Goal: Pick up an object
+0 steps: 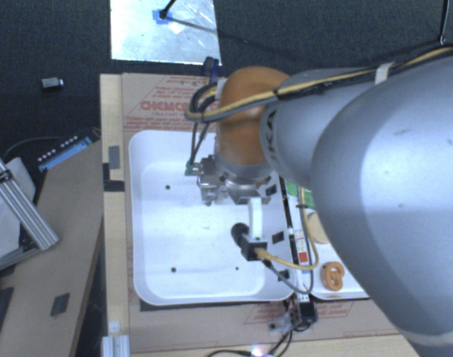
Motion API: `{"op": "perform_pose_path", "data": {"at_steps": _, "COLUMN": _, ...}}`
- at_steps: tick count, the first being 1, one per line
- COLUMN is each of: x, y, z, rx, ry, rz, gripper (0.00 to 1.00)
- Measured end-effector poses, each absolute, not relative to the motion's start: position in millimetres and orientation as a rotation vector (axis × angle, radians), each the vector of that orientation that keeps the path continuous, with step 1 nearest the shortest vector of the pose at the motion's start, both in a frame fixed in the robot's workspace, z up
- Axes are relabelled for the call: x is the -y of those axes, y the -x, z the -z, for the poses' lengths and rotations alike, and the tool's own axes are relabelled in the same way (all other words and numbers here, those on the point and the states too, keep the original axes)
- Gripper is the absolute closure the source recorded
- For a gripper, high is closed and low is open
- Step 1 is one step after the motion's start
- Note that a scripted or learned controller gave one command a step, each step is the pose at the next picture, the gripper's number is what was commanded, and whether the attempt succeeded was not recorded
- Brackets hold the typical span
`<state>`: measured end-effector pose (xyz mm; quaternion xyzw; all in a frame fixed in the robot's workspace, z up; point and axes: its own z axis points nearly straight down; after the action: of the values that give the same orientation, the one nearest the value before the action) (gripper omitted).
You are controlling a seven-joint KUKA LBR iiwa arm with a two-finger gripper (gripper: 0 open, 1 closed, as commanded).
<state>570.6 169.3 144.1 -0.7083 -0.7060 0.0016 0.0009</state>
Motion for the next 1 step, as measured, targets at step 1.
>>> {"op": "perform_pose_path", "data": {"at_steps": 1, "x": -209.6, "y": -573.1, "z": -193.5, "rx": 2.229, "ry": 2.215, "rz": 0.008, "gripper": 1.00}}
